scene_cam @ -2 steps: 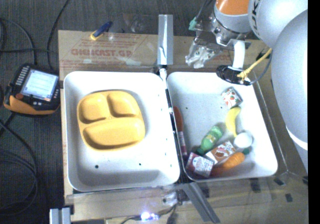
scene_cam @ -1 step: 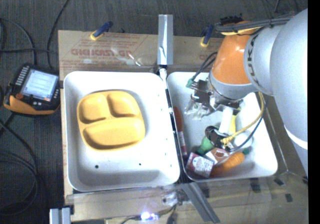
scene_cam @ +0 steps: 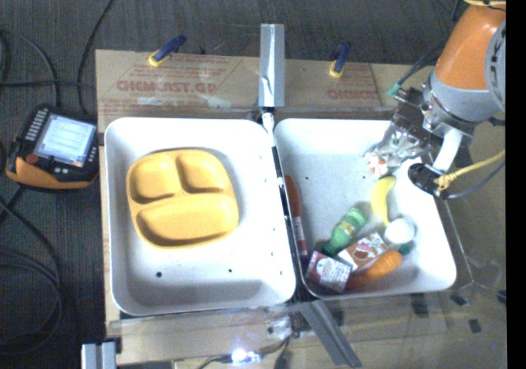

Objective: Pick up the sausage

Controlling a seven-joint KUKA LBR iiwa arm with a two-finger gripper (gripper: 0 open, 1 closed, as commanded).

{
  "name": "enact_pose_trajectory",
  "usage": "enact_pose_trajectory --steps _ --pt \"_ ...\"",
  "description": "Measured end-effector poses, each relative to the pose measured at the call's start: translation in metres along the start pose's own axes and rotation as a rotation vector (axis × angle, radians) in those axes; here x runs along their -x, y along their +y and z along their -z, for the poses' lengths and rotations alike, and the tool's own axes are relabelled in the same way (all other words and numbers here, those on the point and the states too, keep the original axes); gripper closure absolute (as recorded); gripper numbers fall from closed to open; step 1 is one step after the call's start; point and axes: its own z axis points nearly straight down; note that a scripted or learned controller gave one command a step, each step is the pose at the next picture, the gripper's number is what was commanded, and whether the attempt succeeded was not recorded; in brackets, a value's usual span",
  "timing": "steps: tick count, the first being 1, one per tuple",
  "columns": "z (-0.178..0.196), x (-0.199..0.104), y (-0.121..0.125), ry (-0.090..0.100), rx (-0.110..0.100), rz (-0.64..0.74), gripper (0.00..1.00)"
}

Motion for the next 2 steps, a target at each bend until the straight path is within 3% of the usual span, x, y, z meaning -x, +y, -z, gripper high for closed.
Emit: enact_pose_trajectory --steps 1,2 --pt "-0.025 -0.040 0.003 -0.001 -0.004 -0.449 1.00" --pt "0.003 -0.137 0.005 -0.002 -0.002 -0.603 1.00"
